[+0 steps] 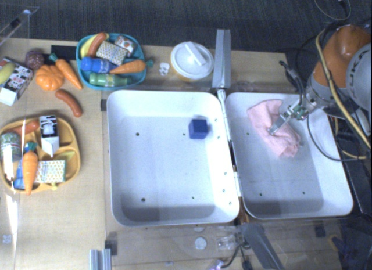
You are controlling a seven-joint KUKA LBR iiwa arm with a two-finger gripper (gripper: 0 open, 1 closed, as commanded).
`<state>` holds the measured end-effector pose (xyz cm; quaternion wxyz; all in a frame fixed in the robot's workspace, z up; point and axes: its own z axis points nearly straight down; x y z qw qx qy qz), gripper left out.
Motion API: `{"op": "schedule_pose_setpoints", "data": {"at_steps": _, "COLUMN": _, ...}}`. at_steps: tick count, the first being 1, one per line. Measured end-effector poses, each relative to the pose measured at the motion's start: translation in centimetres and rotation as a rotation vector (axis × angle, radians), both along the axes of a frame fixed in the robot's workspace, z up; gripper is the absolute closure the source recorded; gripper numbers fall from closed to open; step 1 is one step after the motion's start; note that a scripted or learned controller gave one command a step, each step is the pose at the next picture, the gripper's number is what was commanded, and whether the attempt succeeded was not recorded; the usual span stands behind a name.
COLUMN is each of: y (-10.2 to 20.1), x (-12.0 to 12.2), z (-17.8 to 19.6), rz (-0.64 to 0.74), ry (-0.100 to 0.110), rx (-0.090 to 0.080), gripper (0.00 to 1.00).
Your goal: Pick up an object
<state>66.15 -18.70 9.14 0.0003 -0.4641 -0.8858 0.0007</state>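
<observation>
Gripper (pixel 278 125) sits low on the pink cloth (pixel 273 128) in my right bin (pixel 331 199); I cannot tell its finger state. Blue cube (pixel 199 128) lies in the left bin (pixel 145 205).

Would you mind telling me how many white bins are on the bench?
2: the left bin holds a blue block; the right bin holds a pink cloth.

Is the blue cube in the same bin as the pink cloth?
No, the blue cube lies in the left bin, the pink cloth in the right bin.
</observation>
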Motion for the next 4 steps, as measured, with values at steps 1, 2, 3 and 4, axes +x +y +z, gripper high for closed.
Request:
{"op": "schedule_pose_setpoints", "data": {"at_steps": 1, "y": 3.0, "x": -2.5, "z": 0.2, "rz": 0.147, "ry": -0.019, "rx": -0.004, "gripper": 0.0}}
{"op": "schedule_pose_setpoints", "data": {"at_steps": 2, "y": 4.0, "x": -0.7, "z": 0.2, "rz": 0.183, "ry": -0.013, "rx": -0.005, "gripper": 0.0}}
{"op": "schedule_pose_setpoints", "data": {"at_steps": 3, "y": 4.4, "x": -4.3, "z": 0.3, "rz": 0.219, "ry": -0.024, "rx": -0.004, "gripper": 0.0}}
{"op": "schedule_pose_setpoints", "data": {"at_steps": 4, "y": 7.0, "x": -3.8, "z": 0.3, "rz": 0.244, "ry": -0.022, "rx": -0.005, "gripper": 0.0}}
